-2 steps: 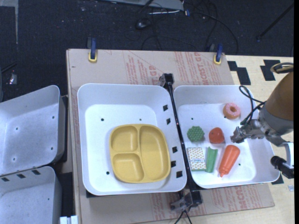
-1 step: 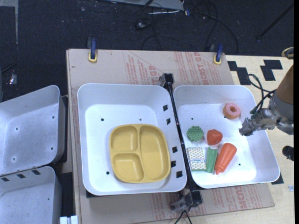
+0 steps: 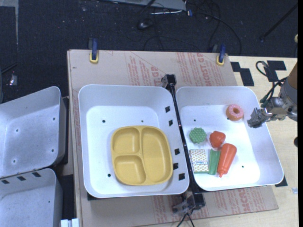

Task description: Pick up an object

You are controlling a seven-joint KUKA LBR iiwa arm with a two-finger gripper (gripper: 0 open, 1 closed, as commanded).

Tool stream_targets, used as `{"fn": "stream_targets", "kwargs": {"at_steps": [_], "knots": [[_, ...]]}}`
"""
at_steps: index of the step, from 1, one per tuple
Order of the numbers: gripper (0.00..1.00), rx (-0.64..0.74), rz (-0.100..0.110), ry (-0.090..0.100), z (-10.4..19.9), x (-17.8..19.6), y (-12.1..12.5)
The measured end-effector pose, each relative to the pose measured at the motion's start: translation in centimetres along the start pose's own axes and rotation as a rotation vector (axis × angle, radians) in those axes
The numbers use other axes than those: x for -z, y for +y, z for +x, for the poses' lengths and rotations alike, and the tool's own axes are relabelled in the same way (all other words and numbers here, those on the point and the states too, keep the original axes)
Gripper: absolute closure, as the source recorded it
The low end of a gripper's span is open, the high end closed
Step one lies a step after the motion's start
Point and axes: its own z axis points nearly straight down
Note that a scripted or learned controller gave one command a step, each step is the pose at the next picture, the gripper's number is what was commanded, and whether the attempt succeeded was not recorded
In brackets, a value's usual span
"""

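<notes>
White right bin (image 3: 265,174): donut (image 3: 234,111) just beside claw (image 3: 256,118); carrot (image 3: 227,158), tomato (image 3: 217,139) farther off, loosely spread for picking. Claw poised at rim; opening cannot be told; nothing seen held.

yellow divided plate (image 3: 141,155) in left bin (image 3: 90,126) | clamps (image 3: 93,51) on board edge

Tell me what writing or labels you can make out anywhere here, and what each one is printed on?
Red print on the brown board under the bins: runs along its edges, appears reversed and too blurred to read with confidence.
Small patterned card in the right bin: marks too small to read.
Yellow tray, pink ring and the toy foods: no text visible.
</notes>
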Motion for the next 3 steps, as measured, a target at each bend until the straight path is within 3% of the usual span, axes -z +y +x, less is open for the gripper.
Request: {"fn": "stream_targets", "kwargs": {"at_steps": [1,3], "knots": [[1.00,-0.001,-0.001,-0.001,-0.4,6.3,0.1],[1.00,0.004,0.006,0.004,10.5,7.0,1.1]]}}
